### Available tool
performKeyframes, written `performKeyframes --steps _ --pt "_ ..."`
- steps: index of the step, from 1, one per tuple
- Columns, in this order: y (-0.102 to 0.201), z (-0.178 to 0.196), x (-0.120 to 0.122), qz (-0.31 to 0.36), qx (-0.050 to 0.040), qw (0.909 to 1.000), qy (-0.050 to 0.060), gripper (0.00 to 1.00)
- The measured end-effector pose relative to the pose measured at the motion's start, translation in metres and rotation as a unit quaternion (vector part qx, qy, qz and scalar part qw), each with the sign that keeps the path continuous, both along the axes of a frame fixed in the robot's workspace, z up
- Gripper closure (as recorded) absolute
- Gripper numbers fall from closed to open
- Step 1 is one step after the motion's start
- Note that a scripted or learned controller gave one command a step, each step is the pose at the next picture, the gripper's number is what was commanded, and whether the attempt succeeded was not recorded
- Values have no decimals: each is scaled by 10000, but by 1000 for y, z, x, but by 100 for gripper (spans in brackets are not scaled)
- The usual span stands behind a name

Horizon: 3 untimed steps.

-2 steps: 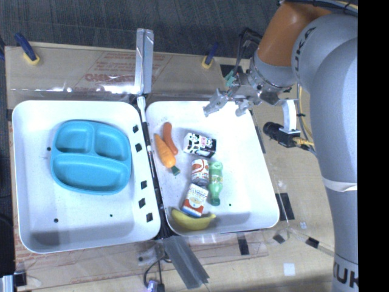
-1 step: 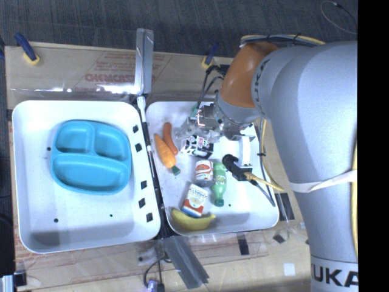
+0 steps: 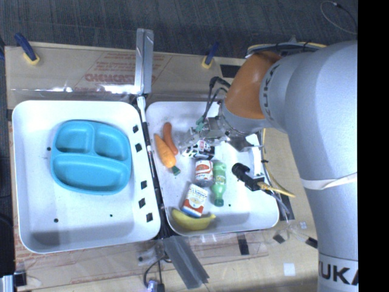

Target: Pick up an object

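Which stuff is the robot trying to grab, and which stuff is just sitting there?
For the job (things it might pick up, all in the right bin):
carrots
banana
green bottle
small can
little carton
gripper, reaching in above them

Just sitting there:
blue divided plate in the left bin

Arm (image 3: 316,132) cut off at 3 and 5 o'clock edges. Wrist hides right bin's (image 3: 267,215) 1 o'clock corner. Small black-and-white item (image 3: 203,148) under the wrist too cluttered to identify.
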State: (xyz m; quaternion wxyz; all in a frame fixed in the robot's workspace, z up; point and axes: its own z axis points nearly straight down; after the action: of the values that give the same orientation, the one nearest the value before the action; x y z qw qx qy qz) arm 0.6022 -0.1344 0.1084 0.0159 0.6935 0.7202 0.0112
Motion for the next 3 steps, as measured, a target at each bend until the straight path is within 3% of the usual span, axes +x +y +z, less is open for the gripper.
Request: performKeyframes --steps 1,2,3 --pt "2 0 -33 346 -31 9994 -11 0" --pt "6 13 -31 385 -9 9993 -32 100" --pt "6 13 -31 387 -10 9992 -29 0"
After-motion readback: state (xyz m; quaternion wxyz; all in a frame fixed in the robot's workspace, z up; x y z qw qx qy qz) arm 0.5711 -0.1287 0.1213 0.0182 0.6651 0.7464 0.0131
